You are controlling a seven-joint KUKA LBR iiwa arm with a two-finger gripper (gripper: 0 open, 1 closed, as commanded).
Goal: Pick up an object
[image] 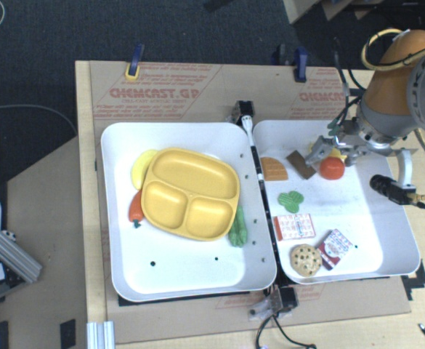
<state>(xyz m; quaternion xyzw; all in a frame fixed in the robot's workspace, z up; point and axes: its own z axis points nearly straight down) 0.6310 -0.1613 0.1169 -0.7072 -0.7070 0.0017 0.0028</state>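
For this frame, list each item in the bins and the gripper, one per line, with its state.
Yellow tray: upside-down look uncertain, lying flat in the left bin, covering parts of other items.
Carrot: partly under the tray.
Green leaf: at the tray's right edge.
Tomato: right bin, beside the gripper.
Brown block: lying by the gripper.
Bread: flat.
Cookie: flat.
Gripper: low over the right bin; holding nothing visible.

Bright, even light; soft, slightly blurred.
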